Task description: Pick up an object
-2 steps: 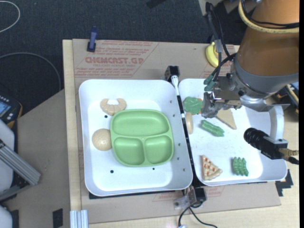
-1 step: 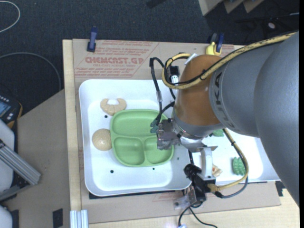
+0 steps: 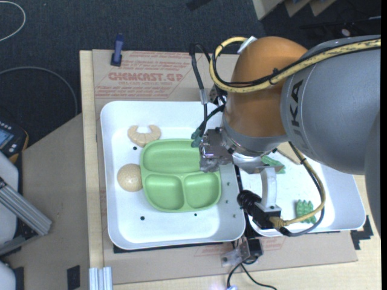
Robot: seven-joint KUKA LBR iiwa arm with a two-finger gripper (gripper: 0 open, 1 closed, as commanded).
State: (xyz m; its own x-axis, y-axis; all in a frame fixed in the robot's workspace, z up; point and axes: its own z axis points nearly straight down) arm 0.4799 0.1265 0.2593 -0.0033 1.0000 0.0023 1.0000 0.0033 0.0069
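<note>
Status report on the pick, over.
Pincer at right edge of green divided tray, grip unclear. Tray in left bin. Two tan pieces beside tray, untouched.

floor: dark blue carpet | bench: brown board | cables lying loose

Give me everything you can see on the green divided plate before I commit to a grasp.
The green divided plate looks like matte light-green plastic, rounded, with three compartments: one large at the back, two smaller in front. It lies flat, right way up, in the left bin. The gripper sits over its right rim. A tan round piece lies at its left edge.
</note>
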